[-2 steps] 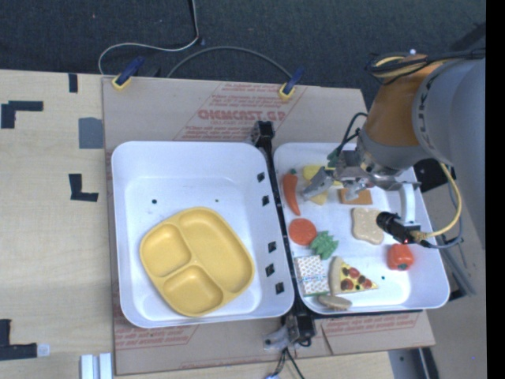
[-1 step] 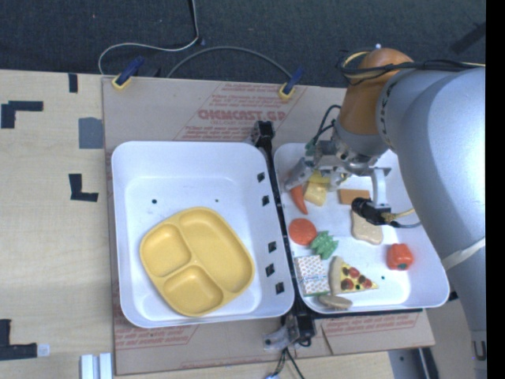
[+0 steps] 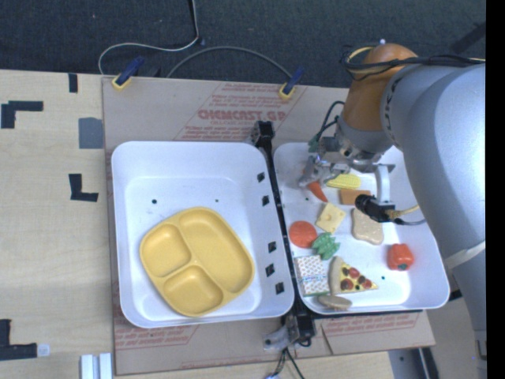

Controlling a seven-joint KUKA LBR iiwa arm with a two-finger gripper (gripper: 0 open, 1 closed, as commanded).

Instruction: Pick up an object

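Note:
My gripper [image 3: 314, 172] is low over the far left part of the right bin [image 3: 422, 294], just above a small orange carrot [image 3: 317, 191]. Right beside it lies a yellow banana-like piece [image 3: 344, 181]. Nearer the front are a cheese wedge [image 3: 331, 217], a red tomato [image 3: 302, 233], green broccoli [image 3: 325, 245], a pizza slice [image 3: 350, 278], a cracker pack [image 3: 312, 274], a tan bread piece [image 3: 367, 228] and a red pepper [image 3: 400, 257]. The wrist hides whatever lies directly beneath it.
The left bin [image 3: 126, 172] holds a yellow divided plate [image 3: 196, 260]. A black divider [image 3: 272, 212] runs between the bins. The bulky grey arm [image 3: 442, 148] covers the right bin's far right side. A brown piece [image 3: 335, 301] lies at the front rim.

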